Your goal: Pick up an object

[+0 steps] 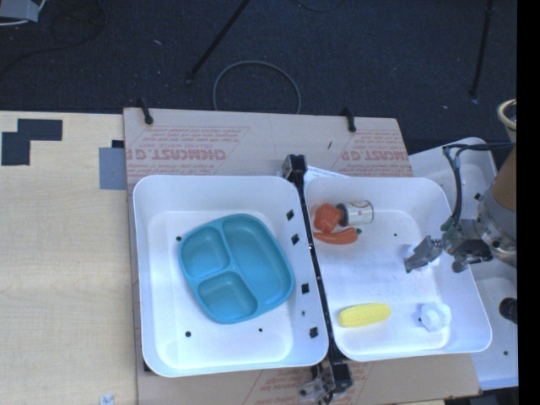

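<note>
Two shallow white plastic bins sit side by side on a cardboard sheet [253, 146] with red print, laid on the light wood worktop [59, 268]. A black divider strip [308, 251] with clips runs between them. Dark carpeted floor [126, 40] lies behind, with a looped cable [256, 87] on it.

Left white bin [152, 226]: holds one teal plastic plate [234, 267] with three compartments, smooth and rounded, lying flat near the bin's middle, slightly turned.

Right white bin [472, 327]: holds several small things, all well apart from each other except one pair. An orange toy-like object [329, 224], lumpy and glossy, lies near the top left, touching a small silver metal cylinder [360, 213] at its right. A yellow corn-shaped plastic piece [364, 315], bumpy in texture, lies flat near the front edge. A small white crumpled lump [434, 316] lies near the front right corner.

The grey metal tool [422, 256] reaches in from the right over the right bin's right half, above bare bin floor, between the orange object and the white lump but touching neither. Nothing shows between its fingers; whether they stand apart or together cannot be told at this angle. Black cables [456, 184] arc over the wrist behind it. Nothing blocks the way to the yellow piece or the white lump.
</note>
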Controlling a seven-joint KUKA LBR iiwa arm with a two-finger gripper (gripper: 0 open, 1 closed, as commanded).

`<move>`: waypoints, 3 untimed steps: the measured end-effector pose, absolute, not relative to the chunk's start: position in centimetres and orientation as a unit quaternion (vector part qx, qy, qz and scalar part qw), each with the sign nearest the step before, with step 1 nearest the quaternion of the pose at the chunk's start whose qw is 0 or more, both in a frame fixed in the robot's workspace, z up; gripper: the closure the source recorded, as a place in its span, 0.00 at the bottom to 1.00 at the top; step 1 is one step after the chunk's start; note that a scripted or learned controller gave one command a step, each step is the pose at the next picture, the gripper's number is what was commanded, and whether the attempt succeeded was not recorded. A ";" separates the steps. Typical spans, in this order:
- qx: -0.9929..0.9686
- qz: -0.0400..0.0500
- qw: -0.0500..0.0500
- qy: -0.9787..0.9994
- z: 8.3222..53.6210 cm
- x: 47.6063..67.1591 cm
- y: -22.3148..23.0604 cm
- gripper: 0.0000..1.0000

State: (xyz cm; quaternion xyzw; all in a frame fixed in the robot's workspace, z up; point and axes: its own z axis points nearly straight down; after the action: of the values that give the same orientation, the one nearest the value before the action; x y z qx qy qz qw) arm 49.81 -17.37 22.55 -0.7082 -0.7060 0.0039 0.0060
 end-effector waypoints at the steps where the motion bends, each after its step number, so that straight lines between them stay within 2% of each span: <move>1: -0.707 0.001 0.002 -0.707 23.2 50.1 -17.4 0.00; 3: -0.707 0.002 0.004 -0.707 10.4 49.6 -17.3 0.00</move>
State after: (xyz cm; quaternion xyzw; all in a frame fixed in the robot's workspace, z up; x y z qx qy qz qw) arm 49.62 -17.30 10.36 -0.7072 -0.7070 0.0016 0.0039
